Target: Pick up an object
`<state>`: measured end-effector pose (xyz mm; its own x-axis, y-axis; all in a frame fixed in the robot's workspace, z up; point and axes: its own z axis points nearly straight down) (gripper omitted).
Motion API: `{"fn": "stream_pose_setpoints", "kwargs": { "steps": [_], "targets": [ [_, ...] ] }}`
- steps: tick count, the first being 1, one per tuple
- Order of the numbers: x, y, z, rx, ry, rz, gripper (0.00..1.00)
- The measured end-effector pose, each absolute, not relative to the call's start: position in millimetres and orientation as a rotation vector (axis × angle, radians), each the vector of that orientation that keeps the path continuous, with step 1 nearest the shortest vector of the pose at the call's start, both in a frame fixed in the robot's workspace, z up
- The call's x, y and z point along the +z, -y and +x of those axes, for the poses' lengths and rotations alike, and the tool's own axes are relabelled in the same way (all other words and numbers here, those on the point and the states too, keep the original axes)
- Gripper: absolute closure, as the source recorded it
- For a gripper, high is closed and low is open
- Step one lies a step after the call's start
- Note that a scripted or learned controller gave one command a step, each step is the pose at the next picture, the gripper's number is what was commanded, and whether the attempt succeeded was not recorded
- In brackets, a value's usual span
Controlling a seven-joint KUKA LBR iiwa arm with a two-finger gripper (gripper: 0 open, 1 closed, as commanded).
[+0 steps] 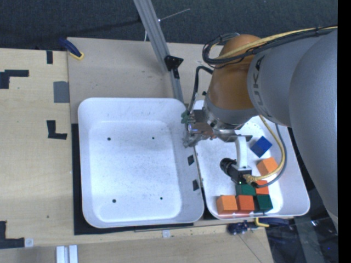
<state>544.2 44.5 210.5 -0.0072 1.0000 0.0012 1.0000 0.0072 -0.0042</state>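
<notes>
Blocks lie in the right bin (pixel 300 200): a blue block (pixel 261 146) by its middle, an orange block (pixel 267 166) just nearer its front wall, and against that front wall two orange cubes (pixel 226 204) side by side with a green block (pixel 264 202) beside them. My gripper (pixel 191 129) sits at the right bin's left wall, well apart from every block; I cannot tell whether it is open or closed, or whether it touches the rim. The arm (pixel 307 92) overhangs the right bin's far end, and the left bin (pixel 88 114) adjoins that left wall
</notes>
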Motion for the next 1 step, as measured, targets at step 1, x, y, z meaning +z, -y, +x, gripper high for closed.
{"fn": "stream_pose_setpoints", "kwargs": {
  "steps": [1],
  "targets": [
    [213.1,-98.0,517.8,0.003,2.227,-2.210,1.00]
  ]
}}
